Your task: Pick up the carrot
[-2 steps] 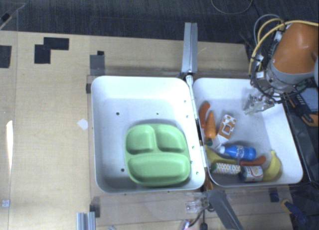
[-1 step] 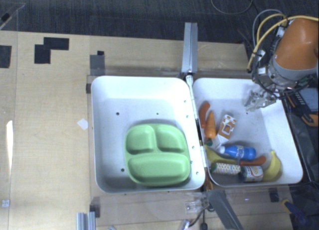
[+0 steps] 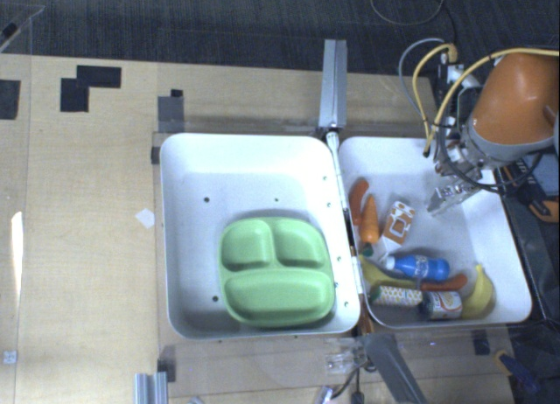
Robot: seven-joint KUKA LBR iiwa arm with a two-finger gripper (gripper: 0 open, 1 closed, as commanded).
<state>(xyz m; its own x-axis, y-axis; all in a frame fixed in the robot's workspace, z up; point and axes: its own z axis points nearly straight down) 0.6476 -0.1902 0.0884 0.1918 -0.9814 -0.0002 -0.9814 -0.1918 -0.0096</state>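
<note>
Orange is what I am looking for, and I am finding it in the right bin (image 3: 490,219): the carrot (image 3: 370,219) is lying close to that bin's left wall, just beside the divider between the two bins. Its long axis is running roughly far to near, thick end near, tip pointing away toward the far side. A second orange piece (image 3: 358,194) is lying just to its left and slightly farther off; I am judging it a separate item, though the two are almost touching.

The gripper (image 3: 446,198) is hanging over the far right part of the same bin, so the carrot is lying to the left of it and a little nearer. A small white and orange box (image 3: 399,220) is sitting between them. Whether the jaws are apart or together I cannot tell from this slant.

I am judging that the coming move needs a leftward travel across the bin, with the jaws set across the carrot's width, not along its length.

The green divided plate (image 3: 276,271) is sitting in the left bin (image 3: 188,175), out of the way.
</note>
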